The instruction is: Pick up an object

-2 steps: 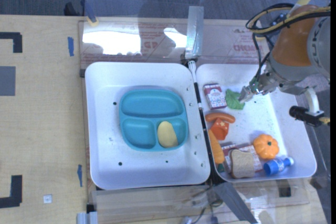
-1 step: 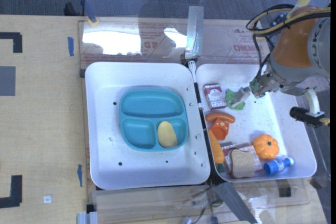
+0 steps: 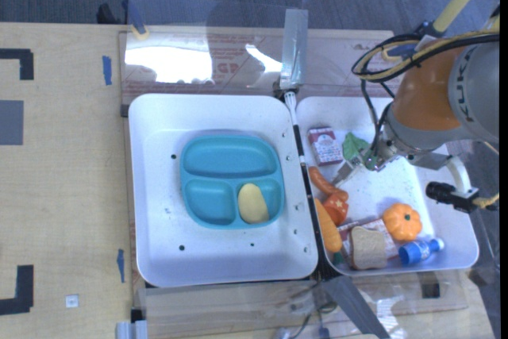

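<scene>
My gripper (image 3: 353, 167) hangs low over the middle of the right bin (image 3: 468, 250), reaching in from the right under the orange wrist band. Its tip lies just below a green item (image 3: 353, 145) and right of a small red and white box (image 3: 324, 144). I see nothing held in it. Below it lie an orange carrot (image 3: 321, 180), a red strawberry-like piece (image 3: 336, 206), an orange pumpkin (image 3: 401, 221), a bread slice (image 3: 367, 245) and a blue bottle (image 3: 419, 251).
The left bin (image 3: 151, 194) holds a blue divided plate (image 3: 226, 159) with a yellow lemon-like item (image 3: 253, 203) in its lower right compartment. An orange piece (image 3: 329, 229) rests against the divider between the bins. Cables loop above the arm at the right.
</scene>
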Motion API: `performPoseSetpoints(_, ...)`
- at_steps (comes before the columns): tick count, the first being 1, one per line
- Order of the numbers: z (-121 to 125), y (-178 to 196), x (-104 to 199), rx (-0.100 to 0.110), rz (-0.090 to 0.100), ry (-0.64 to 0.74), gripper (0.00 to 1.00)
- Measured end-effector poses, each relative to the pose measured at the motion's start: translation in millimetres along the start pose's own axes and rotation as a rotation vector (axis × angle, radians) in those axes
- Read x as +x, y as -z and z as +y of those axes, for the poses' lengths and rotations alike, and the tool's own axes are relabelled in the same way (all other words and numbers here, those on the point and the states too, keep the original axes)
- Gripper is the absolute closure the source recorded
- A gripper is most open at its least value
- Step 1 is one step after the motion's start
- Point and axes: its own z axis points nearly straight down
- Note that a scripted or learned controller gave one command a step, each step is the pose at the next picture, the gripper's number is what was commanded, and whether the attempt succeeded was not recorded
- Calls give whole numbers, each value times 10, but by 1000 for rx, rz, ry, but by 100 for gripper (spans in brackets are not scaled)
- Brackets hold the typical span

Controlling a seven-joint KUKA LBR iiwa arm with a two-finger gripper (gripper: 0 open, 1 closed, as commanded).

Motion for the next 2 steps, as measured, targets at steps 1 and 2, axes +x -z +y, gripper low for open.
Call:
performPoseSetpoints(1,732,-26,-322,16,9,-43,0)
performPoseSetpoints(2,780,343,-312,0,1,-74,0)
